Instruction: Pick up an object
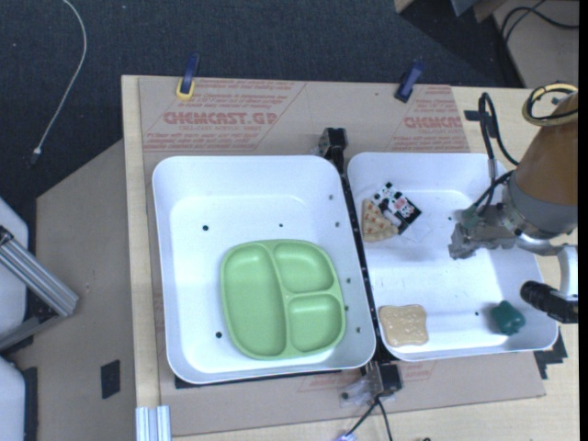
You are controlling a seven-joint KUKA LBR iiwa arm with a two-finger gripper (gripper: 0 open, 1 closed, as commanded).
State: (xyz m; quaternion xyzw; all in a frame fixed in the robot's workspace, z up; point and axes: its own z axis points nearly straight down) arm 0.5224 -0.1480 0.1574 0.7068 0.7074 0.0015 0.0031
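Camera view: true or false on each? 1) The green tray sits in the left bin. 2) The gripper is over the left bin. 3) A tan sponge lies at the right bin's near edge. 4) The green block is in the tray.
1) The green tray sits in the left bin: true.
2) False: the gripper is over the right bin.
3) The tan sponge lies at the right bin's near edge: true.
4) False: the green block lies in the right bin's near right corner.
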